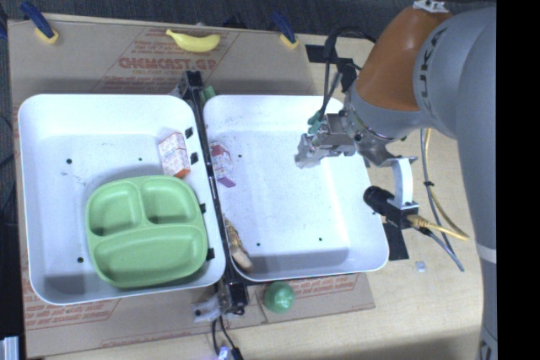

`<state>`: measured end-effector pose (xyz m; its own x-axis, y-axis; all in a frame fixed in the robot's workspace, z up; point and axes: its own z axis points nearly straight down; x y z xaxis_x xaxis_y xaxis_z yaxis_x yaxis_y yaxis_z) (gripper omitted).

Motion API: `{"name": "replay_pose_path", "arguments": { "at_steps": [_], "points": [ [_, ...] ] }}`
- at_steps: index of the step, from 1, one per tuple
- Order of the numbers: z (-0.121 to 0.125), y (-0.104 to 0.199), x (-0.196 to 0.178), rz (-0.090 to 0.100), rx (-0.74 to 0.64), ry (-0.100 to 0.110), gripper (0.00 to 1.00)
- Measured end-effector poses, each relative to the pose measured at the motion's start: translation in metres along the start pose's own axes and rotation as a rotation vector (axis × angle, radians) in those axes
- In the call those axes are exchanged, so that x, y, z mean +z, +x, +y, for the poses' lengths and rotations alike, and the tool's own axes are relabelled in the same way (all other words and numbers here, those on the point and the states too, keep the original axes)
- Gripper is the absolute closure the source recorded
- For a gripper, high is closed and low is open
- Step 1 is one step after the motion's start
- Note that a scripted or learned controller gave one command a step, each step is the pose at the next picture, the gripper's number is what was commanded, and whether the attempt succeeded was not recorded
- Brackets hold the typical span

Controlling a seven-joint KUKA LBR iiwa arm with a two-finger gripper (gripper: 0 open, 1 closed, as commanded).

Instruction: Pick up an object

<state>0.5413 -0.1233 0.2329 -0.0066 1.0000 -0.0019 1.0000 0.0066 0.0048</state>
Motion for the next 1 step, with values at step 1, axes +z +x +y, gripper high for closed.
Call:
{"name": "replay_pose_path", "arguments": {
  "at_steps": [1],
  "points": [
    [-0.0135,0.0860,0.0188,0.004,-0.001,0.007,1.00]
  ]
}}
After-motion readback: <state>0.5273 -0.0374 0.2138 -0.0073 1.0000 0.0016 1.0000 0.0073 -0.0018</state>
